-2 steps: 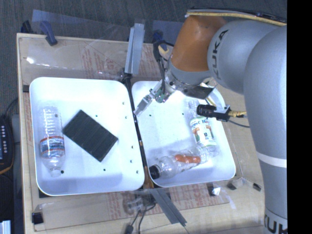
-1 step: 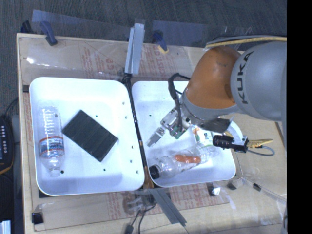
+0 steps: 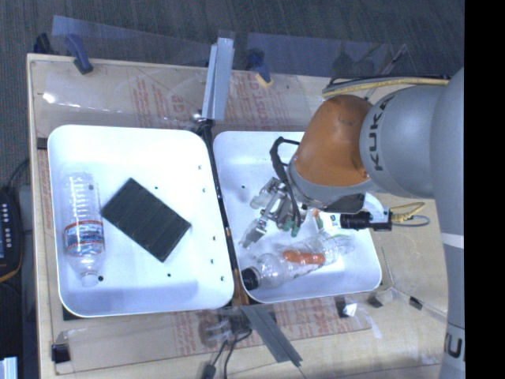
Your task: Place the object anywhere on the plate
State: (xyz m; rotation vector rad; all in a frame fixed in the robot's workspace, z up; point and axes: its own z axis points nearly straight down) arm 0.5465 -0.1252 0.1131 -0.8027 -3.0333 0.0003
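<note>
A dark grey rectangular plate (image 3: 146, 218) lies tilted in the middle of the left bin (image 3: 126, 290). In the right bin (image 3: 237, 156) a clear plastic bottle (image 3: 288, 264) with an orange label and a black cap lies on its side near the front wall. My gripper (image 3: 262, 215) hangs over the left part of the right bin, just above and left of that bottle. It is open, and nothing shows between its fingers. The grey and orange wrist (image 3: 335, 152) hides the middle of the right bin.
A clear water bottle (image 3: 83, 229) with a red and blue label lies along the left wall of the left bin. A small item with green and white markings (image 3: 325, 221) sits under the wrist in the right bin. The divider between the bins (image 3: 221, 219) runs just left of the gripper.
</note>
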